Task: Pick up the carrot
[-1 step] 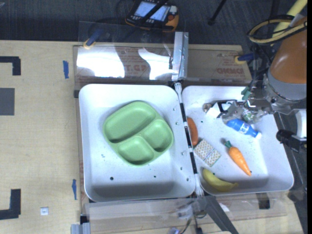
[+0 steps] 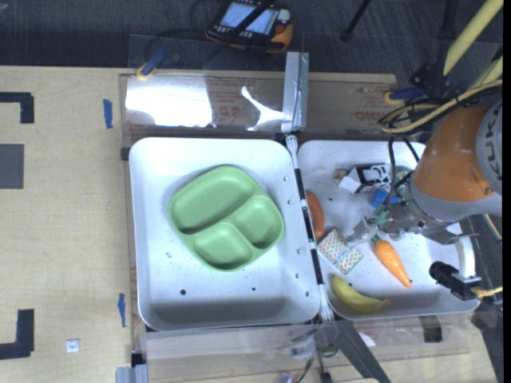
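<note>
Banana lies nearest; the gripper, grip state unclear, should descend squarely astride the carrot just right

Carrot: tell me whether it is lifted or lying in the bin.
Lying. The carrot rests flat on the right bin's floor, beside the banana, with nothing gripping it.

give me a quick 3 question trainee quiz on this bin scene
1. True or false: the carrot lies in the same bin as the green divided plate.
2. Which item lies nearest the right bin's front edge? A) banana B) carrot C) patterned packet
3. Fill in: the end effector sits over the ___ bin.

Key: 1 false, the carrot is in the right bin, the plate in the left bin. 2 A. 3 right.
</note>
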